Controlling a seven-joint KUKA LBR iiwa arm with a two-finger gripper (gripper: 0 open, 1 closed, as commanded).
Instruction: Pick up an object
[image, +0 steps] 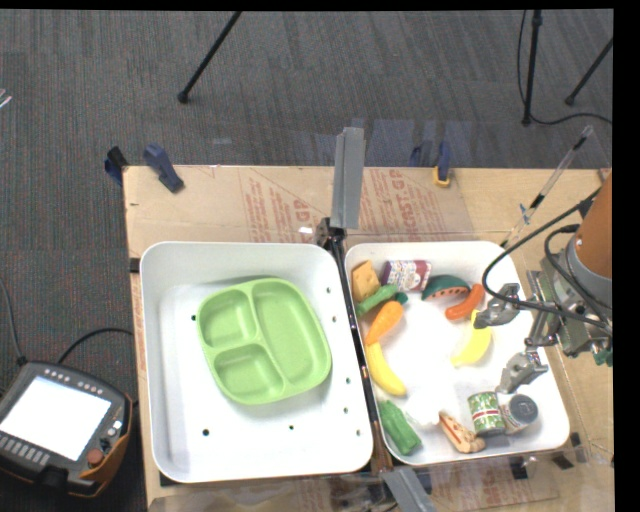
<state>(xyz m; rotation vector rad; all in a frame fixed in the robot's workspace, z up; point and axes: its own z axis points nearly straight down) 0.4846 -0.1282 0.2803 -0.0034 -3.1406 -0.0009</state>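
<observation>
The hand (510, 343) hovers over the right bin (440, 455), fingers spread and pinching nothing; this looks like the approach step. Next it must descend onto the yellow piece (473, 346).

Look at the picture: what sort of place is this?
Probably a robotics lab: a robot arm reaches over two white bins, toy food fills one, and a control tablet sits nearby.

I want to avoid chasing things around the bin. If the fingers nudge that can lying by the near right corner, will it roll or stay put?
The can lies on its side, so it would probably roll. The bin wall beside it may stop it soon. Its round, smooth-looking body might slip between the fingers.
</observation>
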